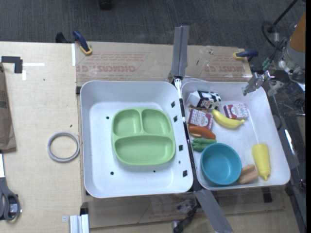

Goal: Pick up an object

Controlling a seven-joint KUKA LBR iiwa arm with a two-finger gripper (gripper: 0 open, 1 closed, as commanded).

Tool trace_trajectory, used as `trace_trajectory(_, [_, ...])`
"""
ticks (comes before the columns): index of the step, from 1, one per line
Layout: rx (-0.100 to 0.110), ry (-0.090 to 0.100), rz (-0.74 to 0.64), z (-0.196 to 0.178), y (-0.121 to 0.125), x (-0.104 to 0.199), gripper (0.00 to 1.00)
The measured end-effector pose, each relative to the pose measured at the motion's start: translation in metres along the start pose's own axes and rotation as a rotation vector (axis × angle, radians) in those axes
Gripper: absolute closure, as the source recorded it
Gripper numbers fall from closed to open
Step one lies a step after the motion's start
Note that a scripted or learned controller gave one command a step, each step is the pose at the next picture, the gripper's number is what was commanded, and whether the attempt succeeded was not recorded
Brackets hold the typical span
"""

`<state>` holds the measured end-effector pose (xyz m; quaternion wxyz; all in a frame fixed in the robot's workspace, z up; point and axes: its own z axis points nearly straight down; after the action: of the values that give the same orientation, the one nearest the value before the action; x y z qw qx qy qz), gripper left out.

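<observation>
Banana [227,120], blue bowl [221,164], yellow bottle [261,160] lying in right bin [275,130].

Glossy green plastic tray [143,136], smooth blue bowl [221,164], matt wood bench [39,106]

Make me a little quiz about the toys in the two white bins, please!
1. True or false: the green divided plate lies in the left bin.
2. Which thing touches the blue bowl at its lower right side? A) the banana B) the hot dog C) the roll of tape
3. Fill in: the banana lies in the ____ bin.

Key
1. True.
2. B: the hot dog sits against the bowl. The banana lies farther up, and the roll of tape rests on the bench outside the bins.
3. Right: it is in the right bin, near the yellow corn.
</observation>
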<state>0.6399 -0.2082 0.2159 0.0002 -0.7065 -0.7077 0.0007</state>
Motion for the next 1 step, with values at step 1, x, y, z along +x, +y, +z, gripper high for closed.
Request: trace_trajectory(1, [-0.001,0.0,-0.342,0.0936,0.0159,0.0834,0.0])
